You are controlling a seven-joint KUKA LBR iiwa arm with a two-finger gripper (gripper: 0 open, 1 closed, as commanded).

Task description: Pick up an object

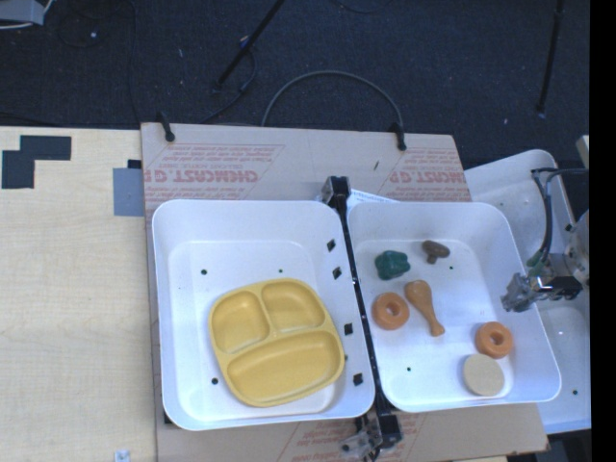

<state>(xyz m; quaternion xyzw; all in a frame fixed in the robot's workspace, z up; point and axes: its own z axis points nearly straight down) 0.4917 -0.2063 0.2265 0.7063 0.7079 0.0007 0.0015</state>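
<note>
The right bin (525,258) holds several toy foods. A green lump (392,264) lies next to a small brown piece (435,250) toward the back. A tan drumstick (424,306) lies in the middle with an orange donut (390,311) to its left. A second donut (494,340) and a cream round disc (483,374) sit at the front right. My gripper (526,292) hangs at the right rim of this bin, right of all the toys and touching none of them.
The left bin (183,248) holds a yellow divided plate (277,340). A black divider with clips (348,287) runs between the bins. Both stand on cardboard (289,162) on a pale wooden bench (67,306). Cables lie on the dark floor behind.
</note>
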